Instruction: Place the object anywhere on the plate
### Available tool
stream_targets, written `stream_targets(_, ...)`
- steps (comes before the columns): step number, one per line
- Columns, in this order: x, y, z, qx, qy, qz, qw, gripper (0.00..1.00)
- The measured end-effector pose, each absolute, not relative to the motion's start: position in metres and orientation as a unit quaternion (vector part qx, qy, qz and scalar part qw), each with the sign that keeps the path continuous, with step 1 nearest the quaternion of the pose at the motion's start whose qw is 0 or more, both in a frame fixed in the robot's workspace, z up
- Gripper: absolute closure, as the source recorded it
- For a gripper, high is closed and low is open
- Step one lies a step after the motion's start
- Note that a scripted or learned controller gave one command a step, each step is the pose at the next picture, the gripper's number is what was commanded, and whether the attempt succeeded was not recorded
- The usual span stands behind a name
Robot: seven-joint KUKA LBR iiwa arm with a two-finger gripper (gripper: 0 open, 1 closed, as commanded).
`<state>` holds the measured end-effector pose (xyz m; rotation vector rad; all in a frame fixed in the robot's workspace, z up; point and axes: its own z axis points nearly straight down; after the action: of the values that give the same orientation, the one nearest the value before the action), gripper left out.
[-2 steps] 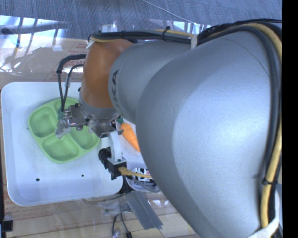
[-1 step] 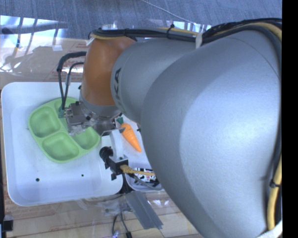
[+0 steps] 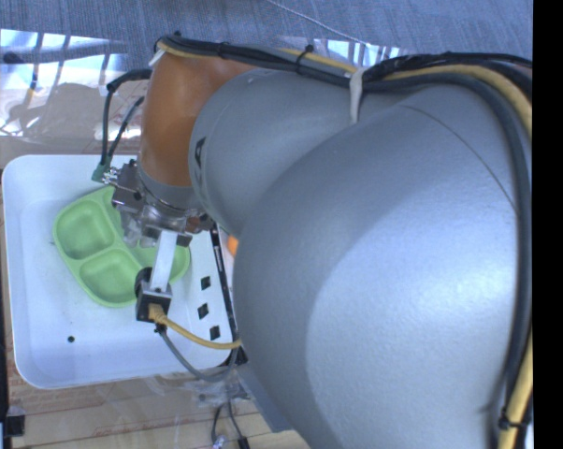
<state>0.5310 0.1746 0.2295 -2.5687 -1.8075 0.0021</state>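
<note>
A light green plate with separate compartments lies in the left white bin, toward its right side. My gripper hangs over the plate's right part, below the orange wrist band, and hides that part of the plate. What it may hold is hidden by the wrist. A small orange bit peeks out just right of the gripper, mostly covered by the arm.
The big grey arm covers the right bin and most of the view. The bin floor left of and in front of the plate is bare white, with a small dark speck. A wooden bench edge runs along the front.
</note>
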Motion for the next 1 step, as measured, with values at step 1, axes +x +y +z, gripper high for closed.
stream_targets(1,0.5538,0.1727,0.2032,-0.837,-0.548,0.0024,0.0,1.0)
